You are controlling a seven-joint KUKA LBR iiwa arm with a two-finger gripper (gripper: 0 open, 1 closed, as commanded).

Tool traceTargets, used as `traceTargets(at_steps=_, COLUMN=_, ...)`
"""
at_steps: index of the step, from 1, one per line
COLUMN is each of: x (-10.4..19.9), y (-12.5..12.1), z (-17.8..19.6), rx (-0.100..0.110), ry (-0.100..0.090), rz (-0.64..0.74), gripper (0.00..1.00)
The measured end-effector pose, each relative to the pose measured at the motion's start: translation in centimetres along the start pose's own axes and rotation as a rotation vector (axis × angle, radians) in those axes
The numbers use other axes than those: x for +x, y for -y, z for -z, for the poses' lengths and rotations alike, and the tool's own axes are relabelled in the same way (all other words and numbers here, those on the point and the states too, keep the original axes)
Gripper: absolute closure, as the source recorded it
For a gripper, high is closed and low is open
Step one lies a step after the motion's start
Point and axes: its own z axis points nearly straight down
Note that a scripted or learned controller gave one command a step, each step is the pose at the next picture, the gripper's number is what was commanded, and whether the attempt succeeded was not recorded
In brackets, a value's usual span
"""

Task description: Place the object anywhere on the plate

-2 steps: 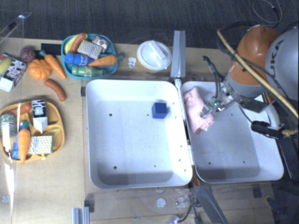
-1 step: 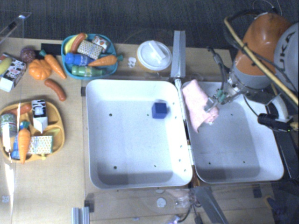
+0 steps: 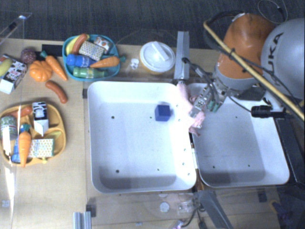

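Note:
A small blue cube (image 3: pixel 163 112) lies in the left white bin (image 3: pixel 119 171), near its upper right. A pale pink, floppy-looking object (image 3: pixel 195 120) hangs along the wall between the two bins, at the upper left corner of the right bin (image 3: pixel 248 171). My gripper (image 3: pixel 200 104) reaches in from the right and sits right against the upper part of this pink object, low over the right bin's corner. Whether the pink thing is gripped is unclear from this angle. The arm's orange band (image 3: pixel 240 32) is above the bin's far edge.
A white round lidded bowl (image 3: pixel 157 56) stands behind the left bin. Toy food fills a blue bowl (image 3: pixel 90 56) and a yellow tray (image 3: pixel 31 132) on the left bench, with loose carrots and a sausage (image 3: pixel 56 91). A cable crosses over the arm.

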Motion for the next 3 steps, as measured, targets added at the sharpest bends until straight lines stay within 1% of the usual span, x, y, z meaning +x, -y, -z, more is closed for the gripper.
traceTargets(at_steps=1, x=1.6, y=-4.1, z=0.2, rx=-0.002, ry=0.001, rz=0.403, gripper=1.0)
traceTargets(at_steps=2, x=4.4, y=-8.6, z=0.7, rx=-0.003, ry=0.002, rz=0.605, gripper=1.0)
traceTargets(at_steps=3, x=4.4, y=-8.5, z=0.7, rx=-0.003, ry=0.002, rz=0.605, gripper=0.0)
